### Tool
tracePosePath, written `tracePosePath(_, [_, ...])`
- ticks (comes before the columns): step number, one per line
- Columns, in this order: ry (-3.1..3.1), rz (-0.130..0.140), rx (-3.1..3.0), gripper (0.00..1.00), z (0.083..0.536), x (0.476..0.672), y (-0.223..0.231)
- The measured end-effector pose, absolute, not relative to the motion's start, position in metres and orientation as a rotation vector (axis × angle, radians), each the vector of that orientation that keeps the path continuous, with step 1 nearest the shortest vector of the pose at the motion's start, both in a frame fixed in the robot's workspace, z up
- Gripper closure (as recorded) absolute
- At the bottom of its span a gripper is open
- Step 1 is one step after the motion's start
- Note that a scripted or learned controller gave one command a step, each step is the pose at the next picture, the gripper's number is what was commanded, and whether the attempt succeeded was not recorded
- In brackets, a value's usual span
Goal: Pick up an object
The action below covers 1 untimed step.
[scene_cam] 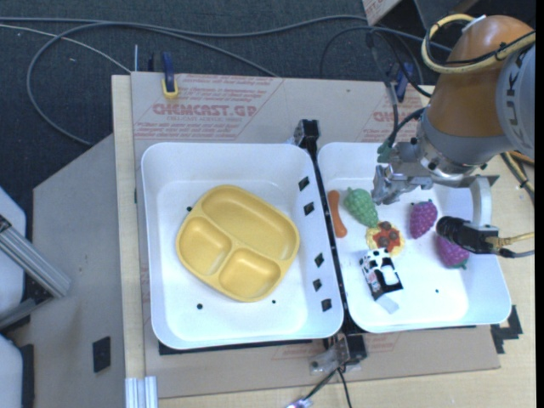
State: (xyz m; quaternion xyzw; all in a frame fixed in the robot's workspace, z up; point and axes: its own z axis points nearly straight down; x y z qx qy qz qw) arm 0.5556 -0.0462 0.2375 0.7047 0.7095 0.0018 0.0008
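My gripper (389,187) hangs low in the right bin (442,308), near its back, just right of a green toy vegetable (360,205). An orange carrot (338,214) lies left of that. A purple grape bunch (422,218) sits right of the gripper. A second purple bunch (451,250) lies further right, partly under a black part. Below the green piece is a small red, yellow and black toy (385,237), then a black-and-white toy (380,274). The arm hides the fingertips.
The left bin (161,228) holds a yellow divided plate (237,242). A black divider (318,219) with clips runs between the bins. Cables cross the dark floor behind the bench, and a cardboard sheet (212,104) lies under the bins.
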Motion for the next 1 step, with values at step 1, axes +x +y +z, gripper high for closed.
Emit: tracePosePath(1, [2.227,0.005,2.215,1.00,0.2421,0.5771,-0.0047])
